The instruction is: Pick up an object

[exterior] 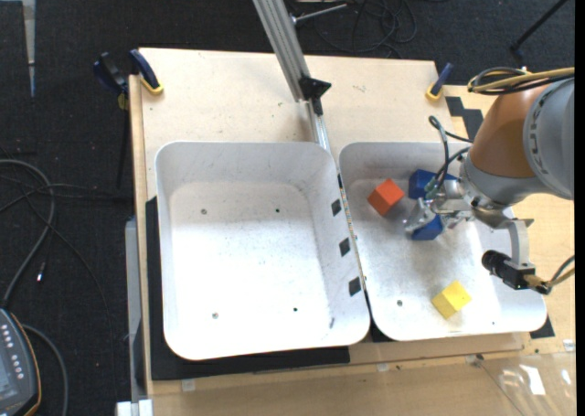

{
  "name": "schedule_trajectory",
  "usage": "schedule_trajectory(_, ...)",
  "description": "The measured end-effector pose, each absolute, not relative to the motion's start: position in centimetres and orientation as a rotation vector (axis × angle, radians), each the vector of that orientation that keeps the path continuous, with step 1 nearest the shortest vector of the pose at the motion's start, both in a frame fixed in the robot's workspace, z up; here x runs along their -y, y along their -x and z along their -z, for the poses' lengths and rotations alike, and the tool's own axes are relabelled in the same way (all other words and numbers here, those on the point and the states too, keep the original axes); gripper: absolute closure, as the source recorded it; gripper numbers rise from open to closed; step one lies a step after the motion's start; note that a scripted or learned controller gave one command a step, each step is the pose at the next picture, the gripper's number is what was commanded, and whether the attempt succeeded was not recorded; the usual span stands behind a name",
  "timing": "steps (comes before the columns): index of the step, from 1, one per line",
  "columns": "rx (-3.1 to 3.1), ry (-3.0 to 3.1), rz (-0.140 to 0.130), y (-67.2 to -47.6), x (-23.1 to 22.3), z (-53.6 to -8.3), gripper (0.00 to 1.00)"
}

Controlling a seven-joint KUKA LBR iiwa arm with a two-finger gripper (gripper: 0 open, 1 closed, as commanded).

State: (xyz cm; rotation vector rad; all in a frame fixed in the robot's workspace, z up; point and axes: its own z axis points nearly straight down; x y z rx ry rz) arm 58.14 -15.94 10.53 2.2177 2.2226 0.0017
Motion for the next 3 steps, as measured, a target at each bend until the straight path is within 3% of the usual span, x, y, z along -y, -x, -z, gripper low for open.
schedule_trajectory(1, -2.227, -2.209, -0.010, -58.6, 8.2, -20.0, 1.00)
schedule_trajectory(2, -2.234, -2.210, -0.006, -59.2, -1.6, -23.2, 1.00)
schedule_trajectory(3, -2.236, -2.215, 0.002, -53.9, -7.8, -23.4, 1.00)
